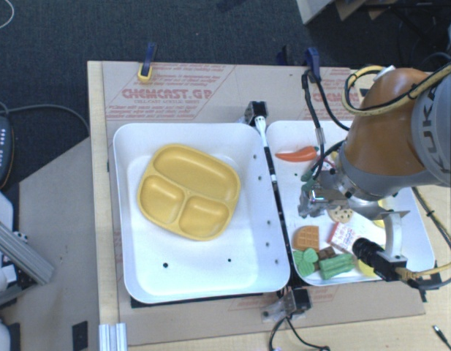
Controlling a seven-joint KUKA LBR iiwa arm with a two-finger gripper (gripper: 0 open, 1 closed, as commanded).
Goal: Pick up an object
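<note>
1. Camera view, left half: the left bin (137, 262) is sitting on the bench (167, 93). A yellow plate (187, 191) is lying flat in it with its three compartments facing up, a bit toward the far side of the bin.
2. Right half: the arm (386, 130) is reaching in from the right. It's hanging over the right bin (289, 175) and covering a good chunk of it.
3. The gripper (311, 205) is pointing down over the left-middle part of the right bin, close to the wall next to the left bin. Honestly can't tell from this angle if it's open or closed.
4. All the pickable stuff is lying in the right bin:
   - A carrot (297, 153) is sitting toward the far end, just past the gripper.
   - A cookie (340, 214) is lying just beside the gripper.
   - A red-and-white packet (343, 234) is sitting right next to the cookie on the near side.
5. More of it is crowding the near end:
   - A waffle (307, 238) is lying near the gripper.
   - A green block (335, 267) is resting at the near wall, with something brown tucked between the two that's too small to make out.
</note>
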